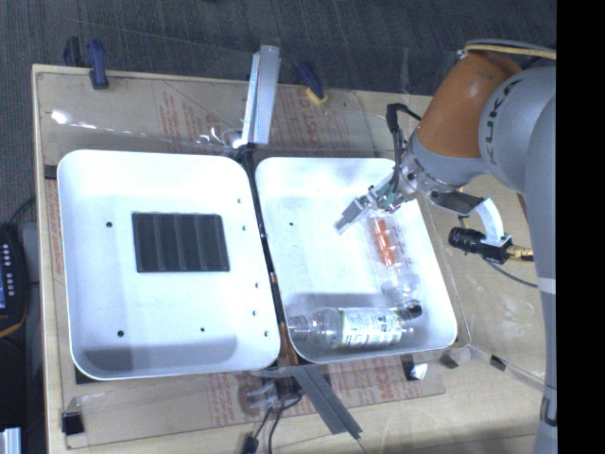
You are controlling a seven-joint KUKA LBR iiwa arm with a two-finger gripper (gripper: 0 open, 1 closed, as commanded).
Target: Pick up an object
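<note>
From the left bin [85, 253] with its dark grate [180, 242], I see the right bin [284, 253] holding two bottles, the clear bottle [352, 326] along its near wall and the orange-labelled bottle [389, 252] just below my gripper [364, 208], poised for a pick; whether its fingers are open I cannot tell.

Both white bins, the left bin [95, 253] and the right bin [312, 187], look like smooth, slightly glossy plastic. A ribbed dark grey panel [180, 242] in the left one looks matt. Two clear plastic bottles, one with an orange label [388, 244] and one lying along the near wall [354, 326], catch the light. The bench top [142, 102] looks like pale wood under a shiny transparent sheet. The arm's [501, 112] shell is satin grey with a glossy orange band [463, 102].
</note>
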